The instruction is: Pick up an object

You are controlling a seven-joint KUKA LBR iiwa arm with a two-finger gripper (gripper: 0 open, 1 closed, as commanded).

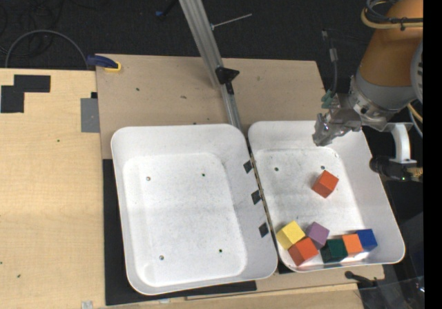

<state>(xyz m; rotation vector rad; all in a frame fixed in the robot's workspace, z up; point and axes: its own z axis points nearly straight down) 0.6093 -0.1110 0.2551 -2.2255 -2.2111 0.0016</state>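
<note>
An orange-red cube (324, 184) lies alone in the middle of the right bin (383, 197). Along that bin's near edge sits a cluster: a yellow cube (291, 233), a purple cube (318, 233), a red cube (302, 251), a dark green cube (334, 250), an orange cube (352, 242) and a blue cube (367, 238). My gripper (322, 136) hangs over the bin's far edge, up and slightly left of the lone orange-red cube, apart from it. Nothing shows between its fingers.
The left bin (131, 162) lies beside the right one, with black clips (256, 196) on the shared rim. A slanted aluminium bar (204, 41) rises behind the bins. The wooden bench (48, 176) spreads to the left.
</note>
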